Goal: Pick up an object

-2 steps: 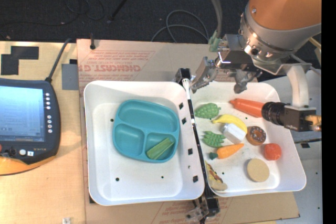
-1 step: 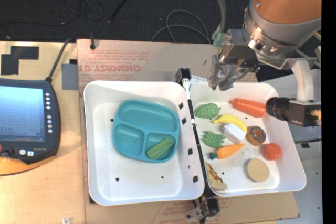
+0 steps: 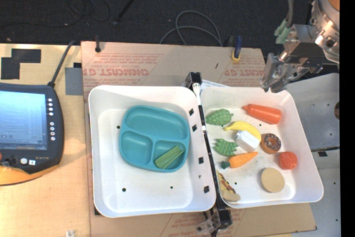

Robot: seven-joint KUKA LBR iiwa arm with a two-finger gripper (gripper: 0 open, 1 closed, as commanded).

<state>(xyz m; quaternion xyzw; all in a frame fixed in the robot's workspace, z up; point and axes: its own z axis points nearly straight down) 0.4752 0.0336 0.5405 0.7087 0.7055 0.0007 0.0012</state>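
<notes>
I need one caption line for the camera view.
Robot hand above right bin of toy food; teal tray in left bin.

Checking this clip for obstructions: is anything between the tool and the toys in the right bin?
Nothing visible. The tool hangs over the right bin's back edge, and the closest toy, an orange sausage, lies uncovered just below it.

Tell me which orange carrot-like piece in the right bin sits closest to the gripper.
The larger plain orange one at the bin's top edge, just below the gripper; the smaller green-topped carrot lies mid-bin.

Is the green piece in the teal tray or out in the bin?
In: green piece lies in the teal tray's lower right compartment.
</notes>
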